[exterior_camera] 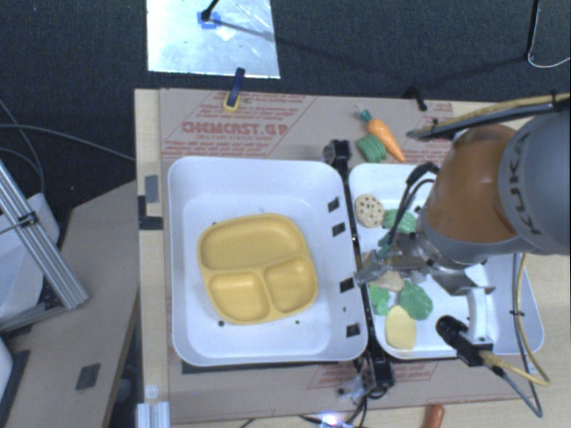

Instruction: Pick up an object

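I judge approach step: gripper (375, 273) low in right bin (532, 328) over green toys (401, 300); grip state indeterminable; next, descend and grasp.

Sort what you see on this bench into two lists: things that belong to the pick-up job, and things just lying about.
Job in hand:
gripper
green toy pieces
pale yellow piece
cookie
right bin

Lying about:
yellow divided tray
left bin
toy carrot
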Robot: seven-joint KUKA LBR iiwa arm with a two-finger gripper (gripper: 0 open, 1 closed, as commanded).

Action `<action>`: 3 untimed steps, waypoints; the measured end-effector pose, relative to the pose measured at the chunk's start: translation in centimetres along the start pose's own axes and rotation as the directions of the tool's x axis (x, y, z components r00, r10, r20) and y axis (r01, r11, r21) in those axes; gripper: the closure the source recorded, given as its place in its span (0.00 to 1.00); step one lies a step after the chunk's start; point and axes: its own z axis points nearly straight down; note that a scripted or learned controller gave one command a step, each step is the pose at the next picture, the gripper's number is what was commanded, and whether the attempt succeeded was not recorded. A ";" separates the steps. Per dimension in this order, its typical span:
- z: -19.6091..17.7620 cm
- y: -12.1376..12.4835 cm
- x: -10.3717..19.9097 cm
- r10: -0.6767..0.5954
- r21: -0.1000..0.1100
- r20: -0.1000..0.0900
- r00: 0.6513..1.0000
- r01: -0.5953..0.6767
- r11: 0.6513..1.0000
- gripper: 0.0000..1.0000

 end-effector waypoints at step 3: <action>-0.1 4.4 -6.6 0.003 -0.008 0.003 1.000 -0.003 1.000 0.00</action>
